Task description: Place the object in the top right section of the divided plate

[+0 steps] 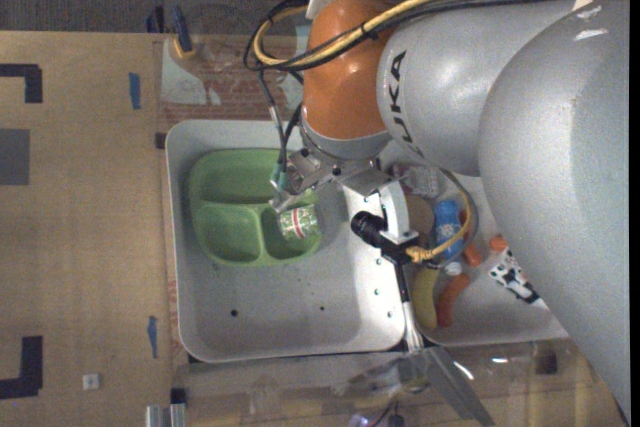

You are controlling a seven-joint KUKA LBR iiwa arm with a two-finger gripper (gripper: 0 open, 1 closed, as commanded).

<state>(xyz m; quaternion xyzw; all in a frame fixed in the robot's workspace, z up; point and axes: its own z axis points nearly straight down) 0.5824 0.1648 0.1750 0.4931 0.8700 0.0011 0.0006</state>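
Note:
A green divided plate point(228, 205) lies in the left white bin point(270, 315), toward its far side. My gripper point(293, 193) hangs over the plate's right edge, beneath the orange wrist band. A small green can-like object with a patterned label point(300, 224) sits just below the fingertips, over the plate's small right-hand section. Whether the fingers still touch it is hidden by the wrist.
The right bin point(500, 320) holds several items: a yellow banana point(425, 300), a blue bottle point(447, 215), an orange-red piece point(455, 295) and a black-and-white item point(515, 280). The arm covers most of that bin. Cables trail overhead.

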